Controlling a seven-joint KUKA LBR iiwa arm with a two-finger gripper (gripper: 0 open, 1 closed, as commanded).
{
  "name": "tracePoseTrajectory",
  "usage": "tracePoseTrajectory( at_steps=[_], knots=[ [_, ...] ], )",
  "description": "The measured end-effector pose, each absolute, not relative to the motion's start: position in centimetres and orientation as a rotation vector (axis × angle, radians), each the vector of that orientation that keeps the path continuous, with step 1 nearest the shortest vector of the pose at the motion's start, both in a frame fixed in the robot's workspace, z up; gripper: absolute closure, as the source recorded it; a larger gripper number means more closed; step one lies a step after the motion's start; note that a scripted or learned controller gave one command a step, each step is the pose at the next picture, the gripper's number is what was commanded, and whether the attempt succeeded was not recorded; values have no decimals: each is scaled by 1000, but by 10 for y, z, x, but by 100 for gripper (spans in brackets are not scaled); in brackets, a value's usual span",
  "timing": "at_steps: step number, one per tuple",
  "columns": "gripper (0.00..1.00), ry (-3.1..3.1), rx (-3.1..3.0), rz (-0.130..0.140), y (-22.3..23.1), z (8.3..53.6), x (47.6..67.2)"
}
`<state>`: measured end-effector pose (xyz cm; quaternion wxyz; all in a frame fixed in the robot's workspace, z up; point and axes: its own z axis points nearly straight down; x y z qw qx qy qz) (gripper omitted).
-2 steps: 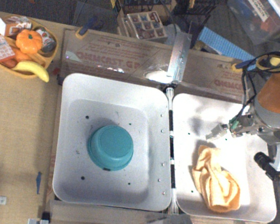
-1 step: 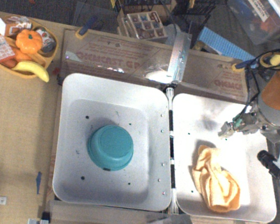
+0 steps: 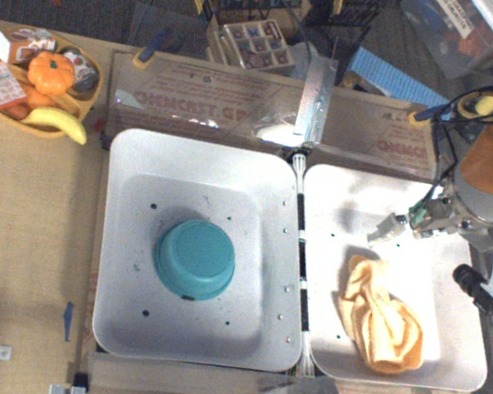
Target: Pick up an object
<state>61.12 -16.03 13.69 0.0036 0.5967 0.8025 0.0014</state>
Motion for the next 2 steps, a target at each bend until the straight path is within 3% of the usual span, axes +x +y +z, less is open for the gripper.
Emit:
tracePoseTrajectory(
  at_steps=[1, 2],
  knots=[
    [0, 2738, 1523, 5, -101, 89, 585],
    [100, 2729, 1528, 11, -103, 100, 586]
  ],
)
